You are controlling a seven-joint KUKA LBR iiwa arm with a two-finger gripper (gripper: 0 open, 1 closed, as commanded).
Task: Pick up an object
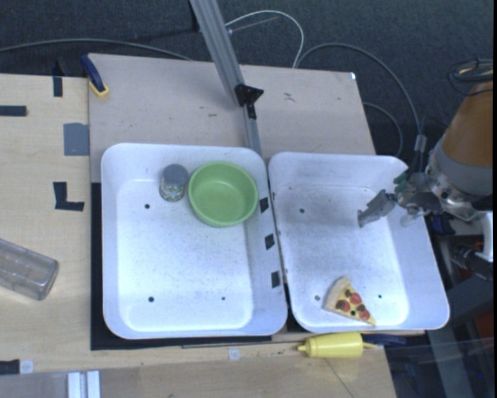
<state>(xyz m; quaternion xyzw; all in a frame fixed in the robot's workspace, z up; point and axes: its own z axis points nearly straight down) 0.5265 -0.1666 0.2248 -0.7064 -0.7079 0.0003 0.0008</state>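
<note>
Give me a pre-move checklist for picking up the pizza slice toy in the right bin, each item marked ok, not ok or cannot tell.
1. Pizza slice toy lies flat in the right bin, near its front edge: ok.
2. Nothing rests on or against the toy: ok.
3. Gripper is above the right bin: ok.
4. Gripper is over the toy: not ok, it sits toward the bin's back right.
5. Fingers open enough to grasp: cannot tell.
6. Green bowl and grey cup are apart, in the left bin: ok.
</note>
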